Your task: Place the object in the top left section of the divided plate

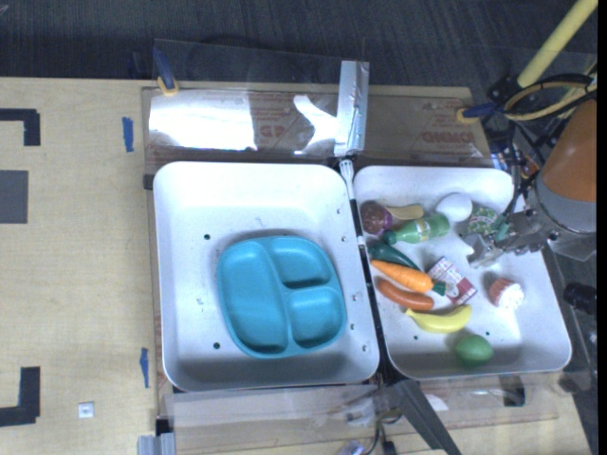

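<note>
The divided plate (281, 295), blue, sits in the left bin (180, 207), its top left section bare. My gripper (486, 245) hangs low over the right bin (550, 339), above the toy food; whether it is apart or together I cannot tell. Just beside it lie a white egg (456, 206) and a red-and-white packet (451, 279). Nearby: carrot (402, 275), banana (440, 320), lime (473, 349).

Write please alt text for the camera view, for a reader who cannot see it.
A blue divided plate lies in the left white bin, while the gripper hovers over the right white bin among toy foods, including a carrot, a banana and a lime.
</note>
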Motion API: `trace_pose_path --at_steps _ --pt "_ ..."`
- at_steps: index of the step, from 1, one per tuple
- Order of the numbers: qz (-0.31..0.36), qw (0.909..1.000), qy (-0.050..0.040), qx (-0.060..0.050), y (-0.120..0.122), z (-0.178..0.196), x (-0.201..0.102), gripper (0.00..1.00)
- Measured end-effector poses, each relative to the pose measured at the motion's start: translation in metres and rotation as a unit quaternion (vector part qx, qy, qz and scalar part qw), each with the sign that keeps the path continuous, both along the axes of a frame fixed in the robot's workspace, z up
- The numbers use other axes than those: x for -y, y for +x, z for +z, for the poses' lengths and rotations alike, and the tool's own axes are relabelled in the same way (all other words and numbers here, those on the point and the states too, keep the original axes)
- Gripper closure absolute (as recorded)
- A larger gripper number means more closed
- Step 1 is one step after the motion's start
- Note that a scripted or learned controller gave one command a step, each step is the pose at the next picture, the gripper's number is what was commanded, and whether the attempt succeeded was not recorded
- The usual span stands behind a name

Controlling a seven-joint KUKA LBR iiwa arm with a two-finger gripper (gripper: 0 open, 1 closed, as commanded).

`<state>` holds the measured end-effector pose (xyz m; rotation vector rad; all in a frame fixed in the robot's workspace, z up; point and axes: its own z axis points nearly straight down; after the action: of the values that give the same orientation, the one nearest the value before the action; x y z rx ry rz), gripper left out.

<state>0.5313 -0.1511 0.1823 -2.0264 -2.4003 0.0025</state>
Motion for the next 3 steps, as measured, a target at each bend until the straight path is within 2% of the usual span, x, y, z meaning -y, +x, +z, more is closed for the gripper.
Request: trace_pose_path --at_steps 1,2,3 --pt "-0.018 0.9998 0.0011 0.003 0.051 0.027 -0.051 1.0" --pt "-0.005 1.0 -0.0005 0.001 0.075 0.003 -0.01 1.0" --pt "-0.026 0.9997 -0.0003 0.003 0.131 0.018 -0.003 1.0"
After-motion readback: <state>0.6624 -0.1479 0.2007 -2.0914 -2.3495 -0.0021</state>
